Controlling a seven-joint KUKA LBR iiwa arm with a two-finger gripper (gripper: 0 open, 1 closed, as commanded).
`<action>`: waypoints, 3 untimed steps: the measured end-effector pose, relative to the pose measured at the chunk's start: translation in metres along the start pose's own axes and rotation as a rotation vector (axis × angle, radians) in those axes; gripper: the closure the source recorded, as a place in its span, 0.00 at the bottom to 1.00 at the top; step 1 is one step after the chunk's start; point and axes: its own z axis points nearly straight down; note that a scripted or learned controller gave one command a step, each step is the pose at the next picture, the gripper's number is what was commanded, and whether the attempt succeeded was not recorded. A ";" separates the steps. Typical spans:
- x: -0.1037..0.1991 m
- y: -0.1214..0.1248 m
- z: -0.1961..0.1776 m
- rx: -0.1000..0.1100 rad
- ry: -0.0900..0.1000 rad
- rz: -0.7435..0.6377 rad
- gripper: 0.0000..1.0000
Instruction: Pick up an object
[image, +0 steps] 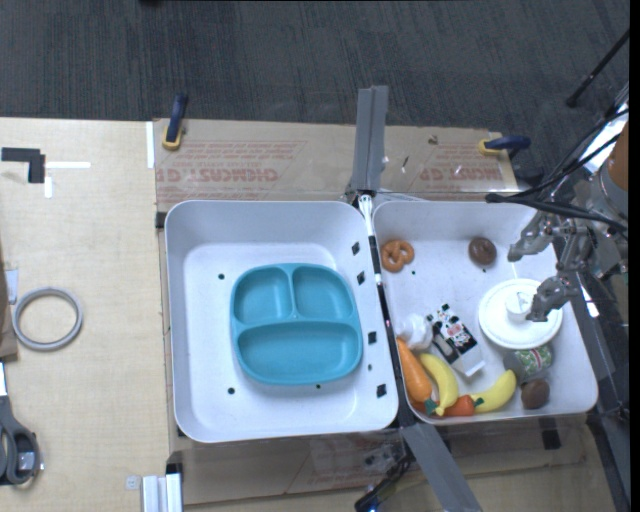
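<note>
My gripper (533, 278) hangs open at the right side of the right bin (440, 225), its fingers spread just above the far right edge of a white lidded cup (512, 314). Nothing sits between the fingers. Around the cup lie a pretzel (397, 254), a brown doughnut (482, 251), a cow-patterned carton (456, 337), a carrot (415, 371), two bananas (441, 379) and a brown ball (535, 393). The cup's green body shows below its lid.
The left bin (190, 300) holds a blue divided plate (297, 323). On the wooden bench to the left lie a grey tape ring (45, 318) and scissors (16, 455). Cables and the arm crowd the right bin's right edge.
</note>
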 end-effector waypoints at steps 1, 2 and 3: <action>-0.024 0.020 0.157 0.001 -0.010 0.129 0.00; 0.005 0.035 0.169 0.008 -0.038 0.234 0.00; 0.011 0.060 0.175 -0.001 -0.026 0.213 0.00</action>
